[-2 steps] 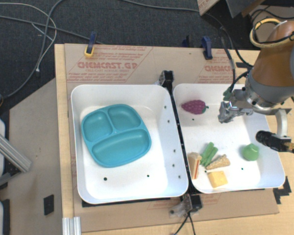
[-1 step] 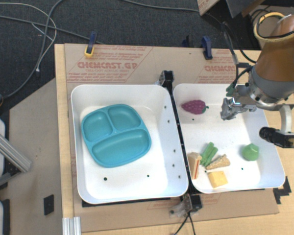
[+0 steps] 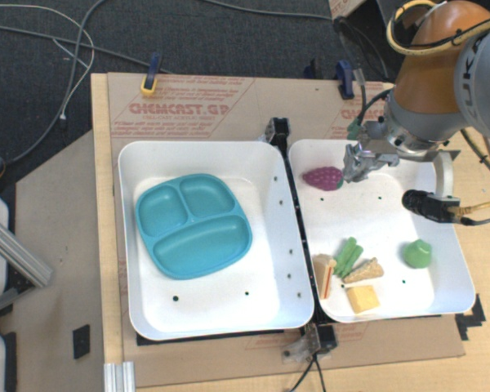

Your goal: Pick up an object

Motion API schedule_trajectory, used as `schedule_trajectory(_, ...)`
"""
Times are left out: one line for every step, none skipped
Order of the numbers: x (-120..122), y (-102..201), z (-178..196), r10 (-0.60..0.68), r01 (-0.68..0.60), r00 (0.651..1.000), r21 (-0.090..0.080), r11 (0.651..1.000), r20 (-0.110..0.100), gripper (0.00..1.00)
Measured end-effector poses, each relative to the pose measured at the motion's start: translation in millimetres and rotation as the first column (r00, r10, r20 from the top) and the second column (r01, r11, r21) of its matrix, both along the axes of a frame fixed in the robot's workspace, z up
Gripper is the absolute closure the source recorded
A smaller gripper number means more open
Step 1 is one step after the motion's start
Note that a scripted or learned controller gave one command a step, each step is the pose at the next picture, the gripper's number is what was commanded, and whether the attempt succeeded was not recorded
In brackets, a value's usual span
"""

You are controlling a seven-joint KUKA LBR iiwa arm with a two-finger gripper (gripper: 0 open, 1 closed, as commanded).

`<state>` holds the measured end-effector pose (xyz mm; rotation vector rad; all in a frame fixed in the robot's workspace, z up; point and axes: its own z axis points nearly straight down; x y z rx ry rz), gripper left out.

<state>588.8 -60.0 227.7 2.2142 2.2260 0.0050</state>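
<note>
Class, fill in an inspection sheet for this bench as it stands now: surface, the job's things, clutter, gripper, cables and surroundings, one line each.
Surface: brown cardboard sheet bearing two shallow white bins, left bin and right bin.
Job's things: in the right bin, purple grape bunch, round green toy, green pod-like pieces, yellow cheese-like block and tan wedge pieces; the last three lie close together.
Clutter: teal plastic divided plate in the left bin.
Gripper: gripper just right of the grapes; whether it touches them cannot be told.
Cables: grey cables on the dark floor.
Surroundings: blue clamps on the cardboard's far edge.
</note>
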Motion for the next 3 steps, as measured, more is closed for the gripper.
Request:
schedule_trajectory(24, 47, -11, 0.001, -0.001, 1.0, 0.001, 1.0, -0.002, 1.0)
schedule_trajectory(52, 99, -16, 0.001, -0.001, 1.0, 0.001, 1.0, -0.001, 1.0)
schedule_trajectory(72, 148, -14, 0.001, -0.001, 1.0, 0.001, 1.0, -0.001, 1.0)
